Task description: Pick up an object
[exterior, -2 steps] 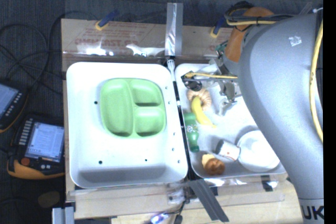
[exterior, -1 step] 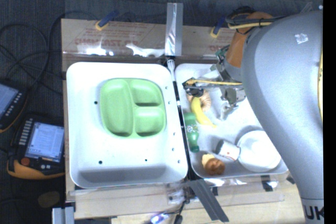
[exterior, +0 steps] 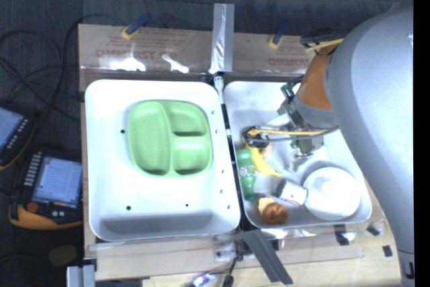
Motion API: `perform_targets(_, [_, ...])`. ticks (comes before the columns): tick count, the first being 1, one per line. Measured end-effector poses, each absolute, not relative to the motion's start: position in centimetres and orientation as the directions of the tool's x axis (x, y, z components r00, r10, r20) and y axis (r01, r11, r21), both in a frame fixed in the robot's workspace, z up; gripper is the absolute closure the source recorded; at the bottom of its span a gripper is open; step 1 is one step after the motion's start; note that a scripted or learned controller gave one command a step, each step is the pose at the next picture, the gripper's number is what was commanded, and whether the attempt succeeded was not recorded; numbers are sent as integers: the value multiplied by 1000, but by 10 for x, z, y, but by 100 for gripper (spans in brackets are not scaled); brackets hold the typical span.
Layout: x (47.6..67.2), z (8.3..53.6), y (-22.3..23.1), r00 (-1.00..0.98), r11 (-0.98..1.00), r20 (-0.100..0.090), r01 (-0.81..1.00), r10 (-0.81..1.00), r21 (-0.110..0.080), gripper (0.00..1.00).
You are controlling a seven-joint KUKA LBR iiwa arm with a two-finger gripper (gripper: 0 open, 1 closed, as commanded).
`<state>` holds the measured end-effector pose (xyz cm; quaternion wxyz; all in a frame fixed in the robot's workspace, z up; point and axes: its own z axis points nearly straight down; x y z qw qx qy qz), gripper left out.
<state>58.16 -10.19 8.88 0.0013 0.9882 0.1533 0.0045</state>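
My gripper (exterior: 297,155) hangs low inside the right bin (exterior: 269,94), below the orange wrist band. It is just above and to the left of a white bowl (exterior: 329,193). A yellow banana-shaped toy (exterior: 263,162) and a green bottle (exterior: 246,175) lie to its left, against the bin's left wall. A small white box with red on it (exterior: 291,194) and a brown round fruit (exterior: 273,212) lie near the front. I see nothing between the fingers.
The left bin (exterior: 107,205) holds a green divided plate (exterior: 169,136). The grey arm covers the right bin's right side. Tablets and cables lie on the floor at the far left.
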Motion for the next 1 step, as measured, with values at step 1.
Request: perform_targets(1, [582, 96, -102, 953, -953, 6, 303, 303, 0, 100])
